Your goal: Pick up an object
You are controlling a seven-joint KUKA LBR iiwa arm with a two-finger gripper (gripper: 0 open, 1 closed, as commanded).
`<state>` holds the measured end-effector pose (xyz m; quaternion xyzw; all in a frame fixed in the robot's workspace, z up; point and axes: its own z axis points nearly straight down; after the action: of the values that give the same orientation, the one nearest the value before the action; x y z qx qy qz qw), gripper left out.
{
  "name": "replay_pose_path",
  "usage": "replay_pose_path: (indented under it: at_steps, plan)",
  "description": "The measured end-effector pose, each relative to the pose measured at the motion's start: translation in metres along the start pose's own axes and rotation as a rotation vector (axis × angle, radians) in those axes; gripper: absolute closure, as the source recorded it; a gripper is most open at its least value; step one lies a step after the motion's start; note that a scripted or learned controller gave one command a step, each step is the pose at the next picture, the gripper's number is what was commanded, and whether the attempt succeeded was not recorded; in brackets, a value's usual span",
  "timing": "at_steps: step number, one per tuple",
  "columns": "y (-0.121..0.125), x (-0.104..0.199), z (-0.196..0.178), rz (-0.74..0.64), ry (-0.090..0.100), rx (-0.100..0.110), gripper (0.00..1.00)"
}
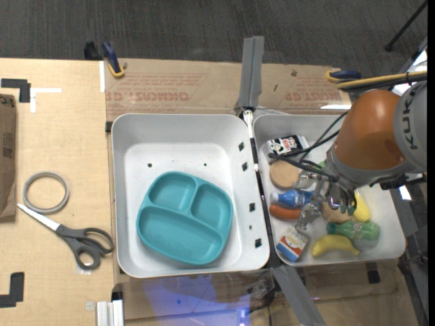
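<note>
My gripper [317, 206] hangs low in the right bin [389, 250], under the arm's orange band [370, 131]. It sits over a cluster of toy food. A blue item [289, 198] and a red sausage [284, 212] lie just to its left, and a tan round piece [284, 175] sits above them. A brownish item [335, 212] lies right beside the gripper. A banana [333, 245], a green toy [355, 229] and a yellow corn [361, 208] lie to the lower right. A small packet [291, 244] is at the front, and a black-and-white carton [285, 145] at the back.
The left bin [129, 134] holds a teal divided plate [185, 216]. Scissors [71, 238] and a tape roll [45, 192] lie on the wooden bench to the left. Cardboard [177, 87] lies behind the bins. Black cables [309, 158] trail from the wrist.
</note>
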<state>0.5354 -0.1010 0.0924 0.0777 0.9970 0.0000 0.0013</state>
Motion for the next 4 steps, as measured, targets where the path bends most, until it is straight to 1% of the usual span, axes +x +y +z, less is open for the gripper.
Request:
replay_pose_path:
  at_steps: [1,2,3,4]
  plan:
    - [0.004,0.021,0.000,0.084,0.001,0.000,0.00]
    - [-0.032,-0.074,0.000,0.101,-0.002,0.001,0.00]
    - [0.004,-0.102,0.003,0.200,0.040,0.019,0.00]
    - [-0.087,-0.069,-0.001,0.078,-0.002,0.001,0.00]
